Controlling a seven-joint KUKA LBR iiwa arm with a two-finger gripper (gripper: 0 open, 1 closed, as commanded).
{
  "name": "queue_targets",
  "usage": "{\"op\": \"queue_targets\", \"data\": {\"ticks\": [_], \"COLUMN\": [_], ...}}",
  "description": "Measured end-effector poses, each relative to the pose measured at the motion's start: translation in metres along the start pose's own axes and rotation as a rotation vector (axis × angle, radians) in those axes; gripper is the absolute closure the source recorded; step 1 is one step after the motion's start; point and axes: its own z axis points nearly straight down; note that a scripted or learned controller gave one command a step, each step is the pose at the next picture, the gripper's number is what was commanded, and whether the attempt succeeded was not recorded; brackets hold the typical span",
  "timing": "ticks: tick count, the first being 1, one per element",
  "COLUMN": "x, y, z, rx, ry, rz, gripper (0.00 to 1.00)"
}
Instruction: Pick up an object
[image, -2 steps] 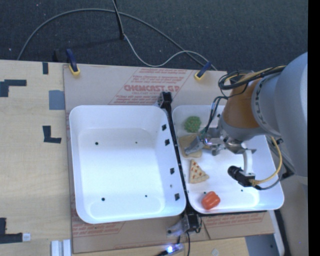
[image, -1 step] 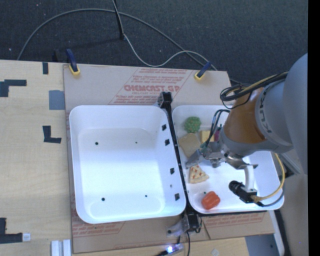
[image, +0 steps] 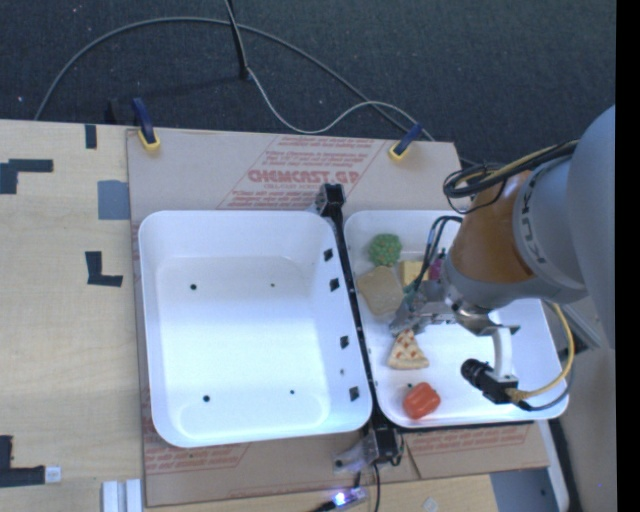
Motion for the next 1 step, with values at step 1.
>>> {"op": "queue_targets", "data": {"ticks": [1], "x": [0.0888], "y": [-0.0001], "z": [-0.0938], "rx": [0.0], "ry": [0.007], "rz": [-0.01], "gripper": [1.0]}}
